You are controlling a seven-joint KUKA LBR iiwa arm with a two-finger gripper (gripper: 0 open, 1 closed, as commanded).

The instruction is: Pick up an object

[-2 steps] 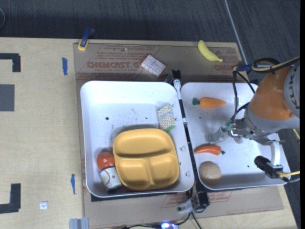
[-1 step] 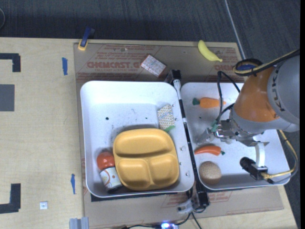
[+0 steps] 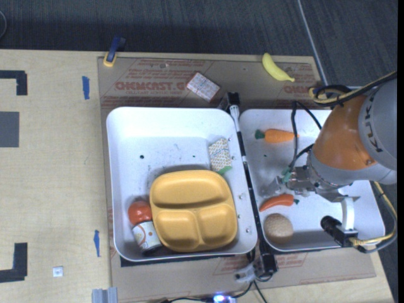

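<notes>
Approach step: my claw [image 3: 289, 183] hangs low in the right bin [image 3: 372, 229], just above the red pepper [image 3: 278, 202]; whether it is released or clenched I cannot tell. Next move, by my judgement: descend squarely over the pepper, clear of the brown ball [image 3: 278, 226] just below it.

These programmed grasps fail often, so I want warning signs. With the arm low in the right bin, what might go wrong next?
The gripper sits just above the small red-orange pepper-shaped toy, which lies close to the round brown bread-roll toy; a descent may nudge both. The pepper also lies near the right white bin's inner wall, crowding one side.
</notes>
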